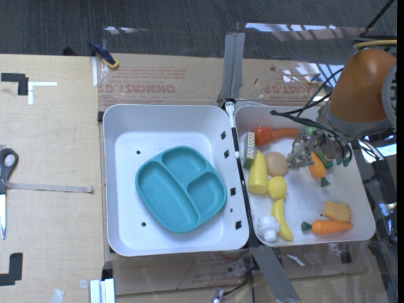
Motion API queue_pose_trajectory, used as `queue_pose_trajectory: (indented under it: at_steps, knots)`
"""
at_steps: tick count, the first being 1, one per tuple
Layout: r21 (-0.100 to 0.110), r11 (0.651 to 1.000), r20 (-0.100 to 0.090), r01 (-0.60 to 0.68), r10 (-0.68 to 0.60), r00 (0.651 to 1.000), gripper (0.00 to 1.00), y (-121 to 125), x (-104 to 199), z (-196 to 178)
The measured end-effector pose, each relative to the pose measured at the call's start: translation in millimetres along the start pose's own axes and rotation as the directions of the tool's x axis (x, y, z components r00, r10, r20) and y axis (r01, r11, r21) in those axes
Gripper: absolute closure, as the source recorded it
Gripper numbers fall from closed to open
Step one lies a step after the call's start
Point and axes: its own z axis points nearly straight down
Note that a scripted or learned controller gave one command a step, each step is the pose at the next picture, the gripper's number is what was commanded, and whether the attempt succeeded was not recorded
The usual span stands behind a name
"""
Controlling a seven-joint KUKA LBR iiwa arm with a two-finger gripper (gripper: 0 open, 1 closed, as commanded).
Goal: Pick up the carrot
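Looking down on a pale wooden surface [50, 232], with dark grey carpet [158, 5] beyond its far edge and brown cardboard [164, 81] behind two shallow white bins. Found a teal three-compartment plastic plate [181, 188] in the left bin [113, 169]. Saw the grey arm with its orange band [363, 84] reaching in from the right, hand [306, 153] low over the right bin [303, 201]; could not tell how wide the hand stood. Spotted the orange plastic carrot with a green top [329, 227] lying in that bin's near right corner, apart from the hand, just before a ridged tan piece [337, 211].
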Motion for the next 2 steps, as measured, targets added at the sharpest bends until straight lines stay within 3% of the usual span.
queue_pose_trajectory:
  at_steps: [1, 2]
  knots:
    - [-0.009, 0.965, -0.017, 0.262, -0.262, 0.965, 1.0, -59, 16, 26]
    - [-0.008, 0.986, -0.016, 0.167, -0.167, 0.986, 1.0, -9, -8, -48]
